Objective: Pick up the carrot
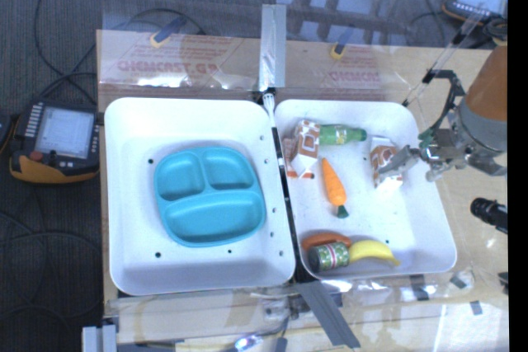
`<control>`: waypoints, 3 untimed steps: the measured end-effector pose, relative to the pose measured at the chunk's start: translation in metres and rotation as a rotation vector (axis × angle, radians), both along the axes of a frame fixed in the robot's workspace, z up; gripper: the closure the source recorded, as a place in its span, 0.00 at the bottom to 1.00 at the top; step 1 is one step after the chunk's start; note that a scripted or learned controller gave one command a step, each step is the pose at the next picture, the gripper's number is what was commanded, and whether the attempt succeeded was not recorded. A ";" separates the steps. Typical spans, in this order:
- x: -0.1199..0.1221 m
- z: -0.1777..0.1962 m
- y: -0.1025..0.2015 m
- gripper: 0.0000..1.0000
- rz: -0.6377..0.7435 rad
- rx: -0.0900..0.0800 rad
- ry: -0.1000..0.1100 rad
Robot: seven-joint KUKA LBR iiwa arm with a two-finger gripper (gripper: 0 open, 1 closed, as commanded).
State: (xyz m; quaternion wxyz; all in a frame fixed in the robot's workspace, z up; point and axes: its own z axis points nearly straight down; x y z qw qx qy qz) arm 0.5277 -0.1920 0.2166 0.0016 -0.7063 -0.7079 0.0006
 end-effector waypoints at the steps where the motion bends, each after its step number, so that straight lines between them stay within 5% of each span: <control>1: 0.025 -0.045 0.071 0.00 0.181 0.000 0.000; 2: 0.025 -0.127 0.070 0.00 0.430 -0.004 -0.011; 3: 0.027 -0.117 0.071 1.00 0.429 -0.004 -0.016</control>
